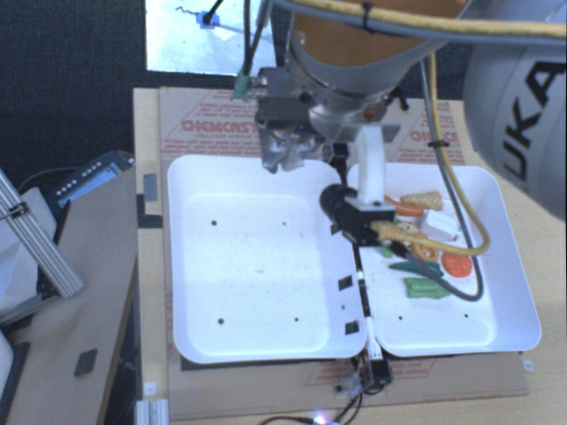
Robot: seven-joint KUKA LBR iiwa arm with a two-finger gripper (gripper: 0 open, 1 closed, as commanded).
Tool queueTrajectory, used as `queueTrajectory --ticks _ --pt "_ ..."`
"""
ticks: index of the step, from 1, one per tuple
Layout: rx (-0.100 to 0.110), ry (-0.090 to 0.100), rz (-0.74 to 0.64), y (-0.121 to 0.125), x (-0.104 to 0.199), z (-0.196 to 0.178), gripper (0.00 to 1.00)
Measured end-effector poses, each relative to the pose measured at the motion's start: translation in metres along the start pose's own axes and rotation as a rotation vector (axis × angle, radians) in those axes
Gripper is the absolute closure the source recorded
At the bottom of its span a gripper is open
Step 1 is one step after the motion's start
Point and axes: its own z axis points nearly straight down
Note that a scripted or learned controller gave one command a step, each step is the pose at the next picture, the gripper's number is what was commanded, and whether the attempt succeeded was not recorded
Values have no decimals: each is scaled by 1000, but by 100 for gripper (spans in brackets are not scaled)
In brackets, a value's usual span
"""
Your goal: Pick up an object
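My gripper (285,152) hangs over the far rim of the left bin (257,273), near that bin's back right corner. Nothing shows in it. The right bin (461,324) holds a cluster of small things in its middle: a tan and orange piece (422,202), a white block (440,227), a red disc (457,265) and a green piece (427,288). A thin dark piece (415,268) lies between them. The gripper is up and to the left of this cluster, well apart from it. The arm's big grey and orange body covers the top of the view.
Both bins rest on a cardboard sheet (213,122) printed with red letters. A grey device (89,180) and a metal rail (40,255) lie left of the bench. Small black clips (354,306) sit along the seam between the bins.
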Motion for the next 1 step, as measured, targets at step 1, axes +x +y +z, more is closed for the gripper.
queueTrajectory --ticks 1 --pt "-2 1 -5 0 0 -11 100"
